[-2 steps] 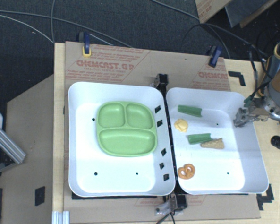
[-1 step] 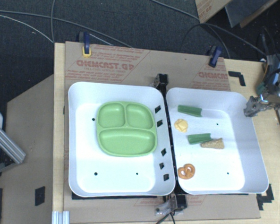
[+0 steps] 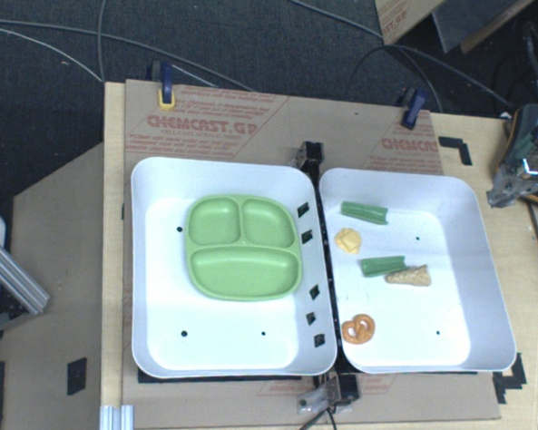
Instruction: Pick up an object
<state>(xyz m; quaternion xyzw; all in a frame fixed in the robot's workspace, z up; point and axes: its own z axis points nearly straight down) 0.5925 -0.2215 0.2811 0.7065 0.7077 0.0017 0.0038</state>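
A pretzel (image 3: pixel 358 330) lies nearest, in the right bin (image 3: pixel 482 295), with two green sticks (image 3: pixel 365 212), one yellow piece (image 3: pixel 346 240) and one tan chunk (image 3: pixel 409 276). The left bin (image 3: pixel 153 321) holds one green divided plate (image 3: pixel 243 248). The pincer (image 3: pixel 525 166) hovers beyond the bin's right rim, well apart from them; its state I cannot tell.
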